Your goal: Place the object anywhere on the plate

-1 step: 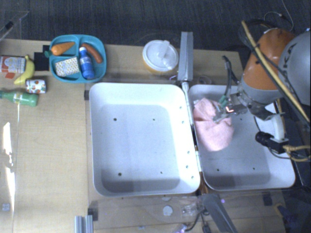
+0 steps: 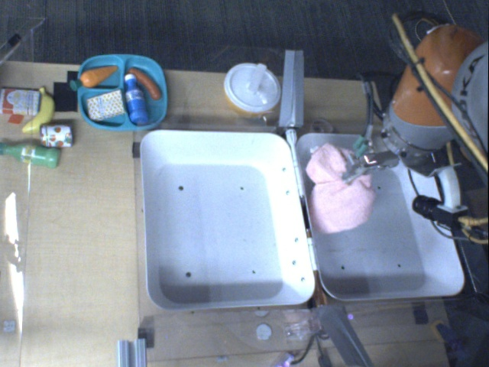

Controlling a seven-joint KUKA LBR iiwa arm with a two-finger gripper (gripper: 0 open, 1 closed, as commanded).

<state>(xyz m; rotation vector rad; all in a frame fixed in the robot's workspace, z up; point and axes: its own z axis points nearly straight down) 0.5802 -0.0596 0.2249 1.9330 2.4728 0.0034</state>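
Presently we log: gripper point(image 2: 356, 167) at pink plate point(image 2: 340, 205), frame right; finger state indeterminate; placement unconfirmed.

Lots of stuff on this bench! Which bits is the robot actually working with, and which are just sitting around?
Part of the job:
pink object
pink plate
gripper
right bin

Just lying about:
left bin
blue divided tray of toy food
lidded cup
banana
small can
green bottle
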